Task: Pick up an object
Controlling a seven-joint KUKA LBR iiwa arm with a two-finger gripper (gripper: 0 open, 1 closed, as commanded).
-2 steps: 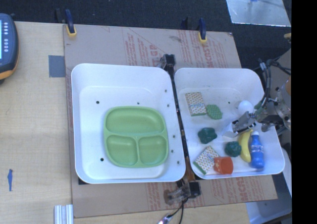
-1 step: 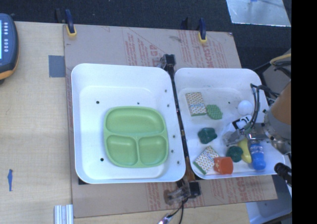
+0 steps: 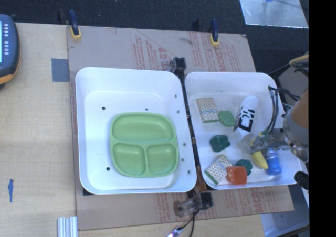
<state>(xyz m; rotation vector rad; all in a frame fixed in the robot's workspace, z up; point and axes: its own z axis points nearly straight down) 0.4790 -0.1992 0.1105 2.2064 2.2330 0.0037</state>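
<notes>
Nearest the camera, along the right bin's (image 3: 273,81) front edge, a checkered packet (image 3: 217,168), an orange block (image 3: 237,175) and a dark teal lump (image 3: 244,165) are lying close together, the block touching the packet.

Just right of them, a yellow piece (image 3: 259,159) and a blue bottle-like object (image 3: 272,162) are sitting side by side, directly under the gripper (image 3: 273,144). The arm is reaching in from the right edge and hanging over that front-right corner. Whether the gripper is apart or together cannot be told here: metal and cable are blurring into the objects.

Judgement: the yellow piece and blue object are the likeliest targets, lying just toward the camera from the gripper. The blue object's long axis is running roughly front to back.

Farther back, a white bottle (image 3: 246,115) with black lettering is lying tilted, neck pointing away; beside it a green scrubber (image 3: 227,118), a second packet (image 3: 208,109), and a teal lump (image 3: 219,142) nearer the middle.

The left bin (image 3: 89,81) is holding a green divided tray (image 3: 143,144), well apart from the arm.
</notes>
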